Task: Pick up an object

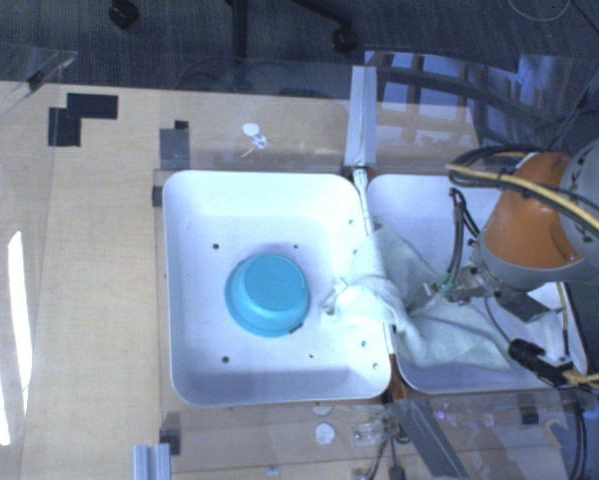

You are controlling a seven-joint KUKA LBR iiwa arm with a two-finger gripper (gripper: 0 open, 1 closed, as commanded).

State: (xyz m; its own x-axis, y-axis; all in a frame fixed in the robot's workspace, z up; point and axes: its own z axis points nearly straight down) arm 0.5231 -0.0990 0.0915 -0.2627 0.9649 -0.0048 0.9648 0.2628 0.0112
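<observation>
Two bins side by side on bench [99,298]. Left bin [194,368]: bowl [268,294] near centre. Cloth [419,318] at bowl's 3 o'clock, draped across the shared divider, mostly in right bin [419,203]. Arm [529,233] over right bin, at cloth's 2 o'clock.

This is a robotics lab set up inside an office-like room. The pale wooden counter [89,298] carries 2 shallow white bins, the left bin [194,368] and the right bin [409,203], fixed side by side with a metal bracket [360,118] at their far junction. Black tape markers [79,116] are stuck on the counter at the far left. Clear plastic guard panels [499,98] stand around the work area. A grey industrial arm [589,198] with an orange band [524,223] reaches in from the right, trailing bundled cables [479,163]. On the far side, grey carpet [429,8] and the wheeled base of an office chair [234,3] show.
</observation>
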